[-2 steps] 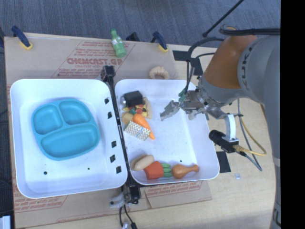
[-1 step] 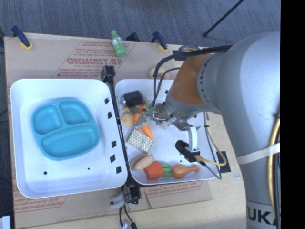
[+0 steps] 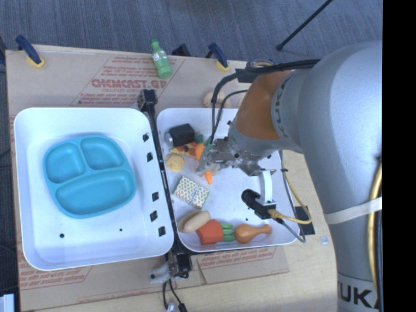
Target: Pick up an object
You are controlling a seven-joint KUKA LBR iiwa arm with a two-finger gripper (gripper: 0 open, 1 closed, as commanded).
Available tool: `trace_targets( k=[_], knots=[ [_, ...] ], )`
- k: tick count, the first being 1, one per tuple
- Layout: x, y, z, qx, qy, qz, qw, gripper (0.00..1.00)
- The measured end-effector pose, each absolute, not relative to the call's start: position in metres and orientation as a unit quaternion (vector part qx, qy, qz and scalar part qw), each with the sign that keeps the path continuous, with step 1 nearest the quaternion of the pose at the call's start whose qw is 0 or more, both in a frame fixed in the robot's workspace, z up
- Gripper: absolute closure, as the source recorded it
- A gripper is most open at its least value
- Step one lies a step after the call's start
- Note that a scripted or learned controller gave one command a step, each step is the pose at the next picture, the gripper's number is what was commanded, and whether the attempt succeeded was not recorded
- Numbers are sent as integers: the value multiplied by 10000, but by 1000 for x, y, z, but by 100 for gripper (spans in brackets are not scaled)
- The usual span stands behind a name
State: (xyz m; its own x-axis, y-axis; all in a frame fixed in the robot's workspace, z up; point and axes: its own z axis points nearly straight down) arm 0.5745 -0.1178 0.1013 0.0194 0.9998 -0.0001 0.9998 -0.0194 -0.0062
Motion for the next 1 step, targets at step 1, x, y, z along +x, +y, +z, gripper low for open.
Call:
trace_targets(
  k=[1],
  knots=[
    [587,-94,250,-7072,-7070,2,-2,100]
  ],
)
